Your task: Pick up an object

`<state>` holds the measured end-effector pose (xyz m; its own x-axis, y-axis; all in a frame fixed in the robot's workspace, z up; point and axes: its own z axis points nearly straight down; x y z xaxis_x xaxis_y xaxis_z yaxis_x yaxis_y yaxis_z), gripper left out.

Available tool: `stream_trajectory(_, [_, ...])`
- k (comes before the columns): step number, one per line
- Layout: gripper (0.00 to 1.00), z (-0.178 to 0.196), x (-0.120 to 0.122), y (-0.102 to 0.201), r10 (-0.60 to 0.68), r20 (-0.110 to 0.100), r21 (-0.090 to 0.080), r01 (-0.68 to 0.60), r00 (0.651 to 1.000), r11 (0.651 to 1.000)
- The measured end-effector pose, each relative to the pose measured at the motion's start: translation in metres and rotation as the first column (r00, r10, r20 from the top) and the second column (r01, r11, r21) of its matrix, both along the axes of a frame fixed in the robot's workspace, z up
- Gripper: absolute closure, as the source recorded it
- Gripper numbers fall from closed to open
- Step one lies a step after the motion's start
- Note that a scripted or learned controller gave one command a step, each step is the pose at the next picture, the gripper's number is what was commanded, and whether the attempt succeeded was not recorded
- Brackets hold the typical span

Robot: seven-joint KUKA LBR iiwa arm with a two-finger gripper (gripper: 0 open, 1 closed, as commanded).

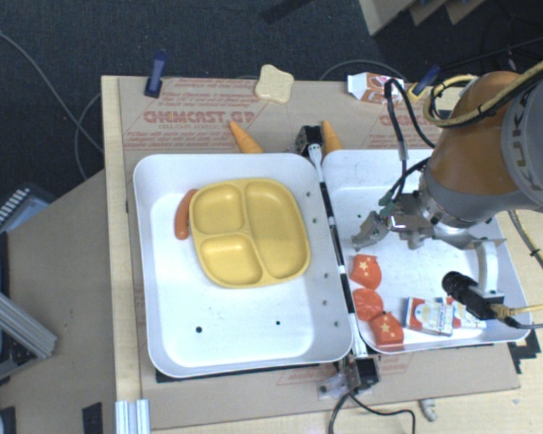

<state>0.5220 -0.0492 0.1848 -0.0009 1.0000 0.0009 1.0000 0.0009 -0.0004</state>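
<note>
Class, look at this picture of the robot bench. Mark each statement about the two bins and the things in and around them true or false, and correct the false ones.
1. The yellow plate with three sections lies in the left bin. True.
2. The red strawberries lie in the left bin. False: they lie in the right bin, near the divider.
3. The claw hangs over the right bin. True.
4. The slice of bread lies on the yellow plate. False: it lies on the board beyond the bins.
5. A hot dog lies beside the plate's left edge. True.
</note>
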Motion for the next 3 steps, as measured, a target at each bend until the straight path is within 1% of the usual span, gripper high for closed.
stream_trajectory(1, [0.00,-0.053,-0.003,-0.044,-0.003,-0.002,-0.001,0.003,1.000,1.000])
stream_trajectory(2, [0.00,0.000,0.003,0.017,0.001,0.001,0.000,-0.001,1.000,1.000])
stream_trajectory(3, [0.00,0.000,-0.019,0.000,-0.002,-0.001,-0.001,0.002,1.000,1.000])
